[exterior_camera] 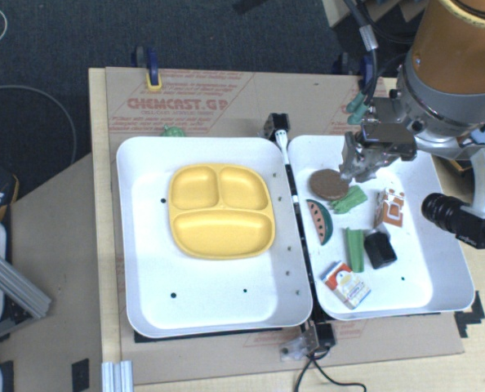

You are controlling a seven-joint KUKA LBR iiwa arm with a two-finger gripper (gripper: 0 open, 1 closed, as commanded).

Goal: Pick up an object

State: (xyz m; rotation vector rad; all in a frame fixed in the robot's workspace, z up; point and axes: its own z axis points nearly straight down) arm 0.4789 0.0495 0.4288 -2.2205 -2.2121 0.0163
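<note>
My gripper point(358, 168) hangs over the right bin point(447, 296), just above the brown disc point(329, 185) and green block point(349, 200); I cannot tell its state. Crowding could cause a miss.

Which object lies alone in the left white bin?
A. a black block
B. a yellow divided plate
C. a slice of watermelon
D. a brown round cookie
B: the yellow divided plate sits alone in the left bin, while the cookie, watermelon slice and black block all lie in the right bin.
</note>
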